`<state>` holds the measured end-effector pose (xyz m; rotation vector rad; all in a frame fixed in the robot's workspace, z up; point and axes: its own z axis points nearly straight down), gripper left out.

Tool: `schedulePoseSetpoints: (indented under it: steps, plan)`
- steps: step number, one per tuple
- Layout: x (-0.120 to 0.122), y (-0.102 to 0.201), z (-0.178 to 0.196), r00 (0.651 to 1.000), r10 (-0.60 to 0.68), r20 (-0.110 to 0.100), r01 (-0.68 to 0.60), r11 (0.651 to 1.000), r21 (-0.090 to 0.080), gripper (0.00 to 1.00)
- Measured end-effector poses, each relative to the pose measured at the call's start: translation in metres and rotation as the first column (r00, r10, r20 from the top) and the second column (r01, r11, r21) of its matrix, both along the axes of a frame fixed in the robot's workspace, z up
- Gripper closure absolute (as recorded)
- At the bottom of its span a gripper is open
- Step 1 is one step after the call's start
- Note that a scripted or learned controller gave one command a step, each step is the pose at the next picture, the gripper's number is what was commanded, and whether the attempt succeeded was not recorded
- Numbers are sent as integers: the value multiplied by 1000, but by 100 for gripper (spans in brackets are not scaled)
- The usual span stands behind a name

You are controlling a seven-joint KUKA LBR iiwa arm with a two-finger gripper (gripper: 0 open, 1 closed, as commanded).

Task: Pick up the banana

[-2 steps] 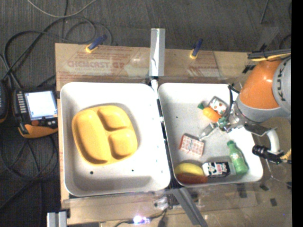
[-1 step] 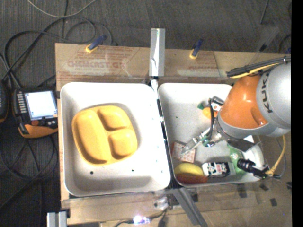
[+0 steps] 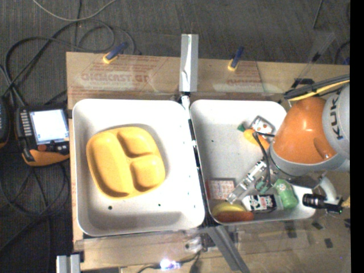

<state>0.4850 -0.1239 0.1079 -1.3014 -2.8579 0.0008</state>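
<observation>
The banana (image 3: 226,208) lies at the front edge of the right bin (image 3: 219,129). Just its yellow upper side is visible, with a red object (image 3: 239,215) pressed against its front. My gripper (image 3: 243,187) reaches down from the orange-banded wrist (image 3: 301,135) into the front part of that bin. Its tip hangs just above and to the right of the banana. I see nothing held in it.
A yellow divided plate (image 3: 126,161) sits in the left bin (image 3: 85,209). The right bin also holds a pink packet (image 3: 220,187), a green bottle (image 3: 285,194), a black-and-white carton (image 3: 260,203) and a small orange item with a card (image 3: 257,127) at the back.
</observation>
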Motion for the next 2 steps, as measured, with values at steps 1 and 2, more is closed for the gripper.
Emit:
schedulePoseSetpoints:
  steps: [1, 2]
  plan:
    - [19, 108, 110, 999, 45, -1, -45, 999, 0, 0]
    - [0, 32, 73, 977, 214, -2, -214, 977, 0, 0]
